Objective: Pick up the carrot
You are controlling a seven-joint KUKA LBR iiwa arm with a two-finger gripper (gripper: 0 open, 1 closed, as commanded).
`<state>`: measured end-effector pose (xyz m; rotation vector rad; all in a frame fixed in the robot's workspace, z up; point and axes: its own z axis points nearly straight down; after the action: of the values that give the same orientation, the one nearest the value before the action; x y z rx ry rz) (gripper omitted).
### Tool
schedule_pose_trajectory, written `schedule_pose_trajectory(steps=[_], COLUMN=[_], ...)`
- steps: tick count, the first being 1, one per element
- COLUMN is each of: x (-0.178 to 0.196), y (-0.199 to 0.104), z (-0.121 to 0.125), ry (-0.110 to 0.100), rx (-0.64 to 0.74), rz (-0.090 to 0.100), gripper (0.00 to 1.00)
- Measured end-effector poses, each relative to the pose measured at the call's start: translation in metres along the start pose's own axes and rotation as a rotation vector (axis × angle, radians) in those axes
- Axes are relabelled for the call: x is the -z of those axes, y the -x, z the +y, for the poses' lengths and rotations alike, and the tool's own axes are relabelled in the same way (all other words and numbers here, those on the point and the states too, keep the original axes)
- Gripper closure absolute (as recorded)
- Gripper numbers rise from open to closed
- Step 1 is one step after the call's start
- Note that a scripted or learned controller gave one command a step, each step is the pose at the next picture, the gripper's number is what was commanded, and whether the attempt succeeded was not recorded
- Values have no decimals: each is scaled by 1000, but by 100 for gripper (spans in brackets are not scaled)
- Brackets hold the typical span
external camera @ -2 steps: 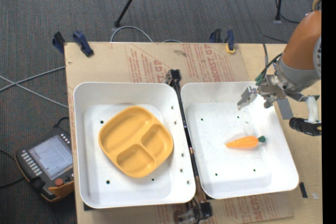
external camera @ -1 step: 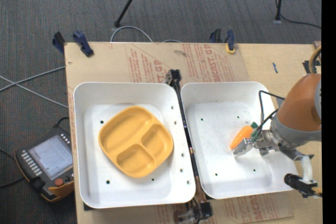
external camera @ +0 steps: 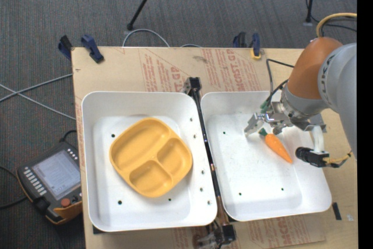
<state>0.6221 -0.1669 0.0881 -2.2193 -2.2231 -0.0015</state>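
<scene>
carrot (external camera: 278,148): lies in the right bin (external camera: 256,207), toward its right side, thick end up-left, tip pointing down-right, flat on the floor.
gripper (external camera: 260,123): low in the right bin, at the carrot's thick end, just up-left of it; touching or a hair apart, i cannot tell which.
jaws: pale metal fingers (external camera: 252,126) show left of the carrot's top, but whether they are spread or pressed together i cannot tell; nothing orange sits between them.
arm (external camera: 315,81): reaches in from the right, orange band over the bin's upper right corner.
tray (external camera: 151,155): yellow, three wells, in the left bin (external camera: 96,183); well apart from the work.
step: i judge this the approach, with no grasp made.
next move: likely a small shift down-right so the fingers straddle the carrot's body across its width, then close and lift.
risk: a grip on the tapered end may slip off.
</scene>
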Motion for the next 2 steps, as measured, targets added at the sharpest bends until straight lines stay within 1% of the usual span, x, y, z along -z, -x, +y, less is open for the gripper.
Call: schedule_pose_trajectory(steps=[1, 2], x=[-1, 10], y=[43, 45], z=[-64, -64], ry=[-6, -4], rx=[1, -1], rz=[8, 4], gripper=[0, 100])
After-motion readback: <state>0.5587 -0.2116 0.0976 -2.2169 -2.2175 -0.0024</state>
